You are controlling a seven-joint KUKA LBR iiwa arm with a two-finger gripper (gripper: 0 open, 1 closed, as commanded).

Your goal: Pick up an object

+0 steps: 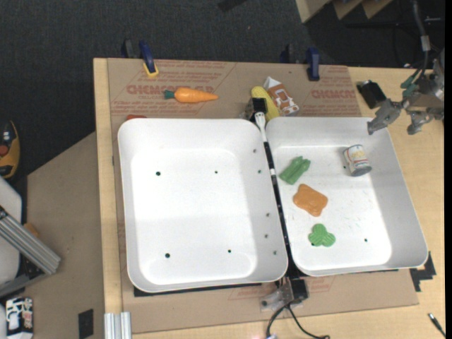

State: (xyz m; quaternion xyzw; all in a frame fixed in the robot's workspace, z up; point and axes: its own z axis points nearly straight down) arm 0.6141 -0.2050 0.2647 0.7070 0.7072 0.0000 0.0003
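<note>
- Dark carpet surrounds a cardboard-topped bench (212,80) bearing two white bins
- Left bin (141,147): no contents visible
- Right bin (395,189): small can (357,159) near the far right corner, green piece (294,169), orange piece (310,200), green clover-shaped piece (322,236)
- Gripper (399,119): at the right bin's far right corner, fingers spread, nothing between them
- Toy carrot (191,95) lies on the cardboard behind the left bin
</note>
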